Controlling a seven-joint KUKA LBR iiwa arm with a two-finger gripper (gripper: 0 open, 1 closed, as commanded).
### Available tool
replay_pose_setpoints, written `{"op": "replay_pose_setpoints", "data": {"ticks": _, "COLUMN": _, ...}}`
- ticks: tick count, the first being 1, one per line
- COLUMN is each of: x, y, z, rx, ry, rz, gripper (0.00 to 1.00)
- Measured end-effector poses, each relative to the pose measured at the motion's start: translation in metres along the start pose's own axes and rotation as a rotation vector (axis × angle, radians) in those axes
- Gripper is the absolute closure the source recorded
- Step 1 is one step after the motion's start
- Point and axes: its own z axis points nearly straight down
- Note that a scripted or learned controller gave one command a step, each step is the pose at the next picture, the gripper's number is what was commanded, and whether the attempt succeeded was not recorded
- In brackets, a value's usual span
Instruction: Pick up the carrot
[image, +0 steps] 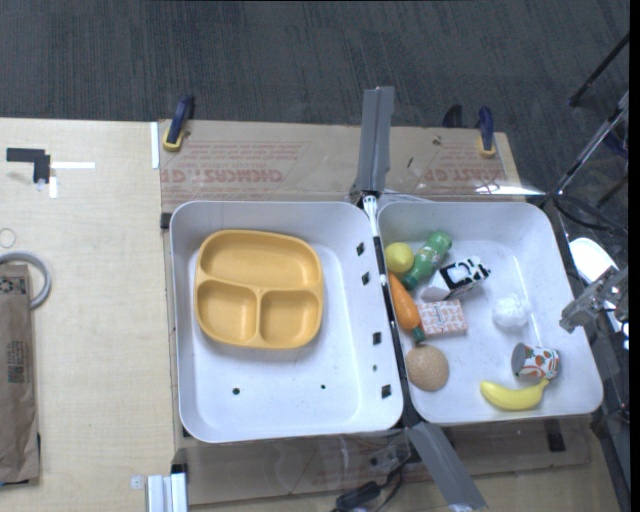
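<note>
overhead view of two shallow white plastic bins set side by side on a cardboard-covered bench. the left bin (200, 400) holds a yellow three-compartment plastic tray (258, 288). the right bin (560, 260) holds the clutter: the small orange toy carrot (404, 303) lies against the bin's left wall, long axis running roughly from upper left to lower right, its green end toward the lower right. a round yellow lemon-like fruit (399, 258) sits just above it, with a green bottle-shaped item (431, 250) beside that; a pink patterned box (441, 319) touches or nearly touches the carrot's right flank, and a tan round ball (428, 368) lies just below its lower end. farther right are a black-and-white object (463, 272), a white fluffy ball (510, 312), a yellow banana (513, 394) and a small white-and-orange figure (537, 362).

the gripper (590, 305) sits at the bin's right edge, well apart from the carrot; whether it is released or clenched cannot be told here.

judgement: the approach has not begun. a good grasp would span the carrot's narrow width, across its long axis, near mid-body. the wall on one side and the pink box on the other leave little clearance, so a steep, well-centred descent is advisable; an off-centre close could pinch the box or roll the carrot.
</note>
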Motion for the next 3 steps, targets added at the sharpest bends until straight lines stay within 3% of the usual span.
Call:
{"op": "replay_pose_setpoints", "data": {"ticks": 1, "x": 0.019, "y": 0.099, "z": -0.085, "rx": -0.001, "ry": -0.002, "rz": -0.327, "gripper": 1.0}}
{"op": "replay_pose_setpoints", "data": {"ticks": 2, "x": -0.074, "y": 0.091, "z": -0.038, "rx": -0.001, "ry": -0.002, "rz": -0.483, "gripper": 1.0}}
{"op": "replay_pose_setpoints", "data": {"ticks": 3, "x": -0.1, "y": 0.134, "z": -0.043, "rx": -0.003, "ry": -0.005, "rz": -1.124, "gripper": 1.0}}
